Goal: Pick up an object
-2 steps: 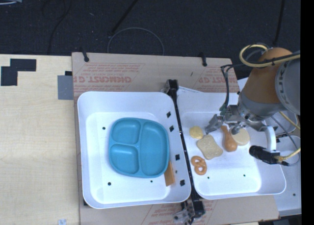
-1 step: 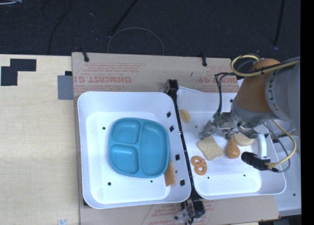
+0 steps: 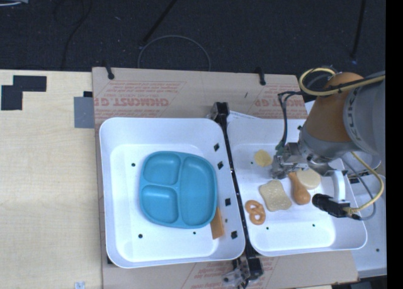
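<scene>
Hovering low in right white bin (image 3: 315, 237), gripper (image 3: 284, 163) state unclear; small yellow round piece (image 3: 262, 157) at its 9 o'clock, beige bread slice (image 3: 275, 195) at 6, pretzel (image 3: 255, 211) beyond.

Take the bread slice (image 3: 275, 195) in the right bin (image 3: 296, 243) as your mark. Just right of it, almost touching, lies the orange sausage-shaped piece (image 3: 298, 188), with a pale round piece (image 3: 309, 179) beyond, so that side is tight. Above it the hand (image 3: 283, 160) hangs close, and the small yellow piece (image 3: 262, 157) sits up-left. The pretzel (image 3: 255, 211) lies just down-left. Below the slice you have bare white floor to the bin's near wall. Far left, past the black divider (image 3: 230, 174), the blue plate (image 3: 177, 188) fills the left bin's (image 3: 119, 149) middle, leaving you margins.
</scene>
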Controlling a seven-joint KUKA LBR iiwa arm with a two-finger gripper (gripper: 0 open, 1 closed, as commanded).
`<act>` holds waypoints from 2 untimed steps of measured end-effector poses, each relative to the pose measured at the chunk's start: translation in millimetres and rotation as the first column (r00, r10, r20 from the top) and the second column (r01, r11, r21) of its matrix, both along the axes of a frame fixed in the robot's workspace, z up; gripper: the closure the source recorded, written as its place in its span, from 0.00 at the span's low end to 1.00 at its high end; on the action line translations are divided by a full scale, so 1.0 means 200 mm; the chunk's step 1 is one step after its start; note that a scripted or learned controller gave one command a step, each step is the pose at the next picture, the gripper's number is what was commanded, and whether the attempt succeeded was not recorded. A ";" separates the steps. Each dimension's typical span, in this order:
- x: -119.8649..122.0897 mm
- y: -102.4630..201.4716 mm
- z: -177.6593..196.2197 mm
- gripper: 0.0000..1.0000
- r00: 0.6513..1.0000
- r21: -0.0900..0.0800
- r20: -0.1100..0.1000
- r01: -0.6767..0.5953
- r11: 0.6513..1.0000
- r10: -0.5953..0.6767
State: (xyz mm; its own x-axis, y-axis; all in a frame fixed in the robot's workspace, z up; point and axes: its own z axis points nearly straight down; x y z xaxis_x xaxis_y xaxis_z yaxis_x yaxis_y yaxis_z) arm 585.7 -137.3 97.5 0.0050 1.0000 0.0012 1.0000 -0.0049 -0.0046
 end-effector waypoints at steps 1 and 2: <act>0.04 -0.01 0.23 1.00 1.000 -0.001 0.005 -0.005 1.000 0.005; 0.04 -0.04 0.54 1.00 1.000 -0.002 0.008 -0.005 1.000 0.005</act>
State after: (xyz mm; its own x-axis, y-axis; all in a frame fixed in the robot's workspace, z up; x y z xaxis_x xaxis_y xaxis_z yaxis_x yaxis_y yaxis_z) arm 593.7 -144.9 206.0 -0.0005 1.0000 -0.0009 1.0000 0.0005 0.0031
